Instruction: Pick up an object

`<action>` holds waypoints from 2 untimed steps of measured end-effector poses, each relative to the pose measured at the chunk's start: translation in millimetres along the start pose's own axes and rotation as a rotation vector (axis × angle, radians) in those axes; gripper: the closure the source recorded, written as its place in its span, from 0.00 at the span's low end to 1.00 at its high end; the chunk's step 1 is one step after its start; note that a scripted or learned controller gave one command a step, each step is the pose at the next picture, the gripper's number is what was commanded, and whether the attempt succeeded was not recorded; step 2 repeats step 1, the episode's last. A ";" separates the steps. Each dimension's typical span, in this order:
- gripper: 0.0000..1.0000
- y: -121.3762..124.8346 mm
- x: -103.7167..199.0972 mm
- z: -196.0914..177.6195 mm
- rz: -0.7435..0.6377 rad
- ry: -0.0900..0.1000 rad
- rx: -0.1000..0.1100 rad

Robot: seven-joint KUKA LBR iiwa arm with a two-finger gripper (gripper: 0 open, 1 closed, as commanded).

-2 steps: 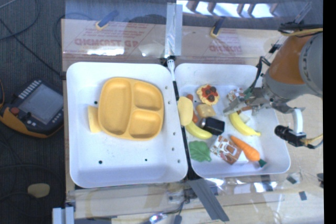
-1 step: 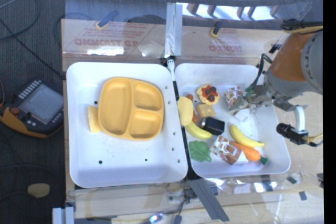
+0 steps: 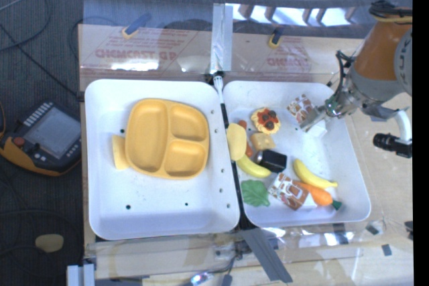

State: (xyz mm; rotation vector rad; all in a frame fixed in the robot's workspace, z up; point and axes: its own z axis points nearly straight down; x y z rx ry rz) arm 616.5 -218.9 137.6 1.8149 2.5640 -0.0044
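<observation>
Hand at upper right of right bin; can't tell its state. Nearest obj: snack packet, just left of hand, near bin's back wall, long axis diagonal.

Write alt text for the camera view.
A robot arm's gripper hangs over the right bin, beside toy food including two bananas, a carrot and a small pizza. The left bin holds a yellow divided tray.
</observation>
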 end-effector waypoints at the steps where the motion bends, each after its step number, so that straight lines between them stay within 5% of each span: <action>1: 1.00 15.6 31.0 -80.0 0.300 0.001 0.001; 2: 1.00 15.6 31.0 -80.0 0.300 0.001 0.001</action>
